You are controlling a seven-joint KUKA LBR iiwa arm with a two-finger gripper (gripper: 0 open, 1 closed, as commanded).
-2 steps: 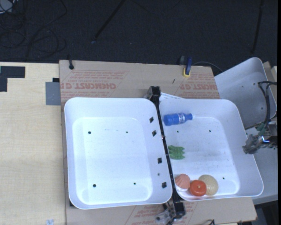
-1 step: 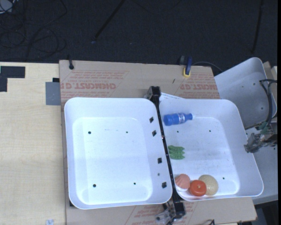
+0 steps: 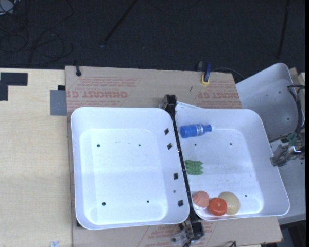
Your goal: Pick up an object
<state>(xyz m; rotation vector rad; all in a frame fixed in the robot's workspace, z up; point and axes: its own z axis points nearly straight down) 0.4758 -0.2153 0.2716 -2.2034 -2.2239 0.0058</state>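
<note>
The right bin (image 3: 247, 120) holds a blue bottle (image 3: 195, 130) lying on its side near the far left corner. A small green object (image 3: 193, 167) lies by the bin's left wall. In the near corner sit a pink-and-white round piece (image 3: 200, 198), a red round piece (image 3: 217, 206) and a beige round piece (image 3: 230, 201), all touching. My gripper (image 3: 284, 155) hovers just outside the right bin's right rim, apart from every object. Nothing shows in it. The grey arm link (image 3: 270, 94) stands behind it.
The left bin (image 3: 121, 120) sits beside the right one, with a black divider (image 3: 177, 158) and its clips between them. Both rest on a cardboard sheet (image 3: 118, 89) on the wooden bench. A blue and yellow clamp (image 3: 206, 73) stands at the cardboard's far edge.
</note>
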